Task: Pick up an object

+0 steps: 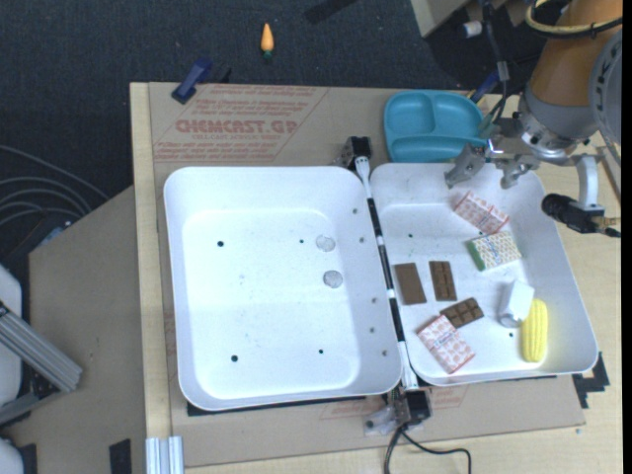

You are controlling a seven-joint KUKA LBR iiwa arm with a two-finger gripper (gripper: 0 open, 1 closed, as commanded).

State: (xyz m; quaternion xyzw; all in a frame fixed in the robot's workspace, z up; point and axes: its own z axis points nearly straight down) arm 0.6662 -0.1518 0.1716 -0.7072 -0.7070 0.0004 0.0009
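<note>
Objects for picking are all sitting in the right bin (563, 265): a red-and-white patterned packet (479, 210) near the back, a green-and-white packet (494, 251) just in front of it, two brown chocolate-looking bars (409, 283) side by side near the middle divider, a third smaller brown bar (461, 313) a bit closer to the front, another red-and-white packet (445, 344) near the front edge, plus a white plastic thing (513, 301) right beside a yellow corn cob (534, 330) on the right side. Gripper (490, 169) hangs over the back edge of that bin, fingers spread apart with nothing between them, just behind the first red-and-white packet and not touching it. Left bin (188, 265) has two small round greyish discs (327, 261) near its middle-right. Behind the right bin there's a teal divided plate (430, 124) on the table (237, 117), partly tucked under the arm. Further back on the dark floor lies a tiny orange carrot toy (267, 38), and a blue clip-like item (191, 81) sits at the table's back edge.
</note>
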